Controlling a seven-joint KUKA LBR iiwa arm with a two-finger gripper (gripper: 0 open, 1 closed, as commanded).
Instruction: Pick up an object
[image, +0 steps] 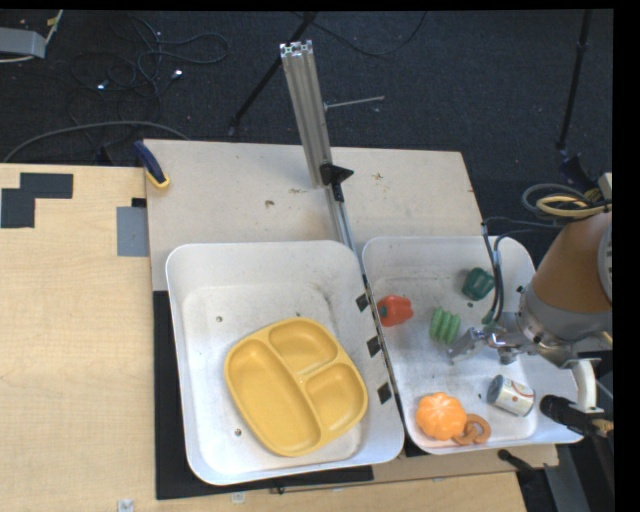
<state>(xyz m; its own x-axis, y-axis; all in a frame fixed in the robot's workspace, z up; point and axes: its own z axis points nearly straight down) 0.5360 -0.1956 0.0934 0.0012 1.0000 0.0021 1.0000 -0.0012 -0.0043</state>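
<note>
Step in hand: we judge this as the approach, before any grasp; the end effector (468, 346) sits low in the right bin (425, 258), reaching in from the right.
End effector state: we cannot tell whether it is released or clenched; nothing is seen gripped in it.
Nearest candidate: the light green block (444, 325), just beside the tip, on its upper left.
Other things in the right bin: a red piece (395, 310) by the left wall, a dark green piece (478, 284) further back, a white cylinder (511, 396) and an orange fruit (441, 416) with a small tan ring (473, 431) touching it, near the front.
Left bin (200, 290): holds a yellow divided plate (295, 385), well apart from the arm.
Next move: we think the tip must shift up and left over the green block, then lower and clamp it.
Risk: we expect a nudge could push the block aside.
</note>
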